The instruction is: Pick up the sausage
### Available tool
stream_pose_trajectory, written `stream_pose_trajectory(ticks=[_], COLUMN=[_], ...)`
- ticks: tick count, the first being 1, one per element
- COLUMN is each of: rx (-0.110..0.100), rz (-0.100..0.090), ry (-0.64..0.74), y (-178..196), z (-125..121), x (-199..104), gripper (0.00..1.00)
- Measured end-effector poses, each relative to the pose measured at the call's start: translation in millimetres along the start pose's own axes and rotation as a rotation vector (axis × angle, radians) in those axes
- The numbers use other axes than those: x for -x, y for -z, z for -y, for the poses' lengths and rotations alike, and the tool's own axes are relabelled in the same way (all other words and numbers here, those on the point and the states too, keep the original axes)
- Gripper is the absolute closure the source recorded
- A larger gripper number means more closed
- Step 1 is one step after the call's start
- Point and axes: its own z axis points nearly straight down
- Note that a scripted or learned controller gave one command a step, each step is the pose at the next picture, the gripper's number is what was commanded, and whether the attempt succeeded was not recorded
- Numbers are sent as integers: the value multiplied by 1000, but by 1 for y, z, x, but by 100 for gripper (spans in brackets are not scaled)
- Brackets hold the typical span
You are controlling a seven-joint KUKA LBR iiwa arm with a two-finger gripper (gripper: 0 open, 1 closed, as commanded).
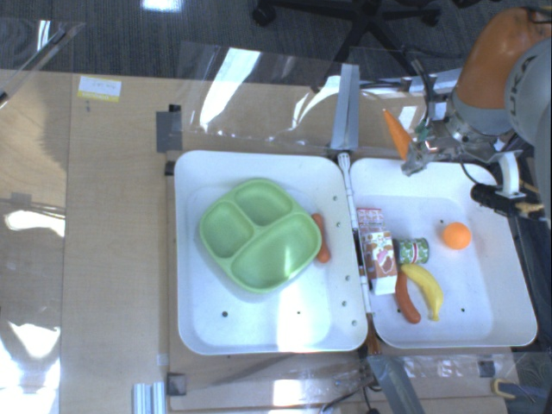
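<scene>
Camera view: sausage (407, 298), glossy red-brown cylinder, lies in right bin (483, 326) touching curved yellow banana (427, 289). Gripper (414, 164) over bin's far rim grips tapered orange carrot (397, 133).

Labels in sight, none readable

A yellow sticker (99, 87) sits on the table (103, 231) near its far left corner, with dark marks on it too small to make out. In the right bin (509, 317), a red and white carton (376, 248) lies against the left wall with printed panels on its face, but the print blurs into colour patches and no word or brand comes through. Beside it a small green can (414, 251) lies on its side, its wrapper showing a pale band with specks of lettering that I cannot read.
</scene>
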Motion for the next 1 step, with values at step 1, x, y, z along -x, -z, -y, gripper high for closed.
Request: stream_pose_trajectory(ticks=[1], rx=[0], rz=[2], ry=[-173], y=[32], z=[6], x=[27], gripper=[100])
